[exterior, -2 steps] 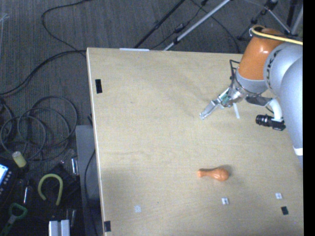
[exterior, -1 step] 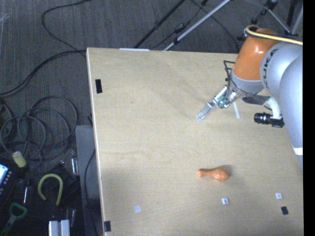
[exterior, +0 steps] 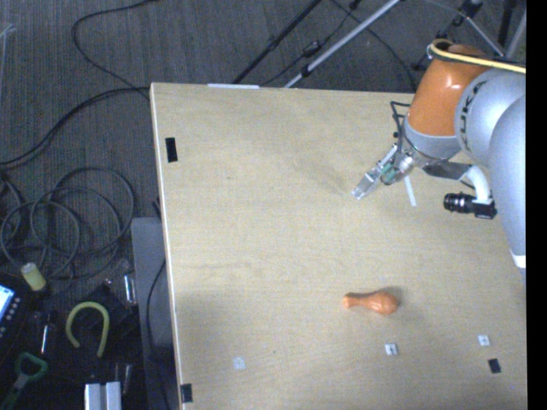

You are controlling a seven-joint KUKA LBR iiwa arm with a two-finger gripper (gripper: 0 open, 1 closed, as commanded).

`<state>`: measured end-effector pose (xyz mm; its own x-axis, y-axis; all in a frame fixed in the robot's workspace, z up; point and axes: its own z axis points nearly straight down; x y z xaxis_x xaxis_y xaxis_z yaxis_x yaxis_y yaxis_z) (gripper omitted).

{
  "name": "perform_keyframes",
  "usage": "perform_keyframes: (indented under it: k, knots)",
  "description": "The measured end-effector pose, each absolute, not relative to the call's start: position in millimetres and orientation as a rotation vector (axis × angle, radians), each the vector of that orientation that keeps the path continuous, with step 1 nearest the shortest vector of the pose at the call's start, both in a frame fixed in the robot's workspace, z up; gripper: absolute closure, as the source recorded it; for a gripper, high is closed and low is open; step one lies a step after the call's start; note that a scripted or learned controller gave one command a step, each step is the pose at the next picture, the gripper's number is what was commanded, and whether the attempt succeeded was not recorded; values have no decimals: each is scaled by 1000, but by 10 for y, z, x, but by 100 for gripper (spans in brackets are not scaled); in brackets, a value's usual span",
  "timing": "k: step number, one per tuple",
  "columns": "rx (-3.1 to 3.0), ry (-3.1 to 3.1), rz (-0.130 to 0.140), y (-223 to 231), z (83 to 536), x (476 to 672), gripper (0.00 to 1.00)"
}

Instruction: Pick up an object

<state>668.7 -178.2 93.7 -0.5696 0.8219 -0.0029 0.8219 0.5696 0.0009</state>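
Orange pear-shaped object (exterior: 373,302) lies on its side on tan table (exterior: 256,229), toward near edge. Tool (exterior: 370,184) hangs above table further back, well apart from object; whether spread or pressed together, cannot tell

A pear-shaped object (exterior: 373,301) is seen lying on the board (exterior: 256,229), toward its near right part. The gripper (exterior: 373,182) is placed behind it, well apart. Cables (exterior: 68,220) are spread left of the board.
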Motion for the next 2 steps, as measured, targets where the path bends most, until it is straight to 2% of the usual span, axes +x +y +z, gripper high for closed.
perform_keyframes:
  k: [1,2]
  knots:
    - [1691,2647,1,-802,1902,6687,100]
    - [1690,2648,2,-789,1989,6691,100]
